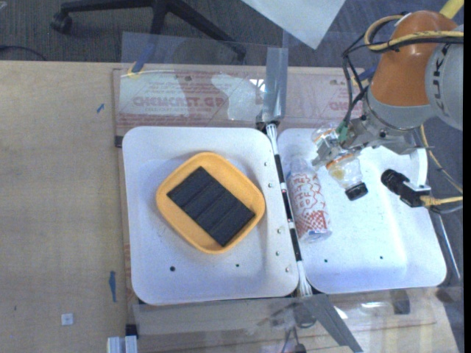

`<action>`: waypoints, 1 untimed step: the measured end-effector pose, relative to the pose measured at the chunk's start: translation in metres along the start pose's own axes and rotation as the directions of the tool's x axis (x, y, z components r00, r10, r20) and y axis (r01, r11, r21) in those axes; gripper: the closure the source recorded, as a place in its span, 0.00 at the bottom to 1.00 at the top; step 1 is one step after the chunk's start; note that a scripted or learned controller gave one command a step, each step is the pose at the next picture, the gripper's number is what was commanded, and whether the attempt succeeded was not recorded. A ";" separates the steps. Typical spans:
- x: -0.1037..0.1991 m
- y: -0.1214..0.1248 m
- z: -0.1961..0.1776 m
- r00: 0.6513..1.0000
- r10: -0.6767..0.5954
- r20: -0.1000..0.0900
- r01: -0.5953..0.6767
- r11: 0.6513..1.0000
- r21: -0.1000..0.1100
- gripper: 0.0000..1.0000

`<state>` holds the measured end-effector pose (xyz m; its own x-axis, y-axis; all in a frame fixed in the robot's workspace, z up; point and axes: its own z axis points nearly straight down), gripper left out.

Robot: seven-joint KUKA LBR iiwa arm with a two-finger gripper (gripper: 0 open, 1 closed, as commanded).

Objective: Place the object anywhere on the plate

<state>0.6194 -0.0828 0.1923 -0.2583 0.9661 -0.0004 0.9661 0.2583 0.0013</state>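
The yellow plate (210, 200) is seen in the left bin (140, 271), a dark block on it. The bottle (307, 199) is laid by the right bin's left edge. The gripper (333, 144) is hung above it; its grip cannot be told. A pick-up is likely needed next.

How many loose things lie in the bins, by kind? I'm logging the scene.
Yellow plate: 1
Black slab on the plate: 1
Red-and-white packet: 1
Small clear bottle with a dark cap: 1
Total: 4
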 end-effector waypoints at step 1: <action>0.079 0.008 -0.016 1.000 0.001 -0.002 -0.001 1.000 0.004 1.00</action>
<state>0.6065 -0.0048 0.2079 -0.2576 0.9663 0.0012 0.9663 0.2576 -0.0025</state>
